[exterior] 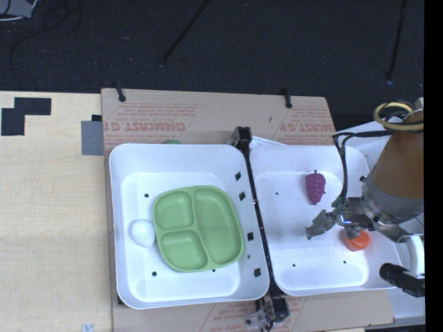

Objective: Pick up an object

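At the near edge of the bench a strip of brown cardboard point(235, 315) pokes out from under the bins, carrying red printing too cut off to read. Above it sit two shallow white bins side by side. The left bin point(131, 185) holds one green plate point(197, 227) split into three compartments, and one small white ball point(142, 232) touching the plate's left rim. The right bin point(291, 275) holds two loose things: one orange-red object point(357, 240) near the bin's right side, partly hidden under the arm, and one purple piece shaped like a bunch of grapes point(315, 187) farther back, well apart from the orange one. The arm point(401, 175), with its orange band, reaches in from the right, and its gripper point(322, 225) hangs over the floor of the right bin, just left of the orange-red object and nearer than the grapes; its dark fingers look a little spread, with nothing seen between them. A black cable point(341, 161) loops from the arm over the bin's far wall. Beyond the bins the cardboard shows again, printed in red with upside-down, mirrored lettering that reads roughly "CHEMCRAFT C.E." twice, once behind each bin. Farthest off lies dark carpet point(208, 33), and to the left a pale wooden benchtop point(48, 220).
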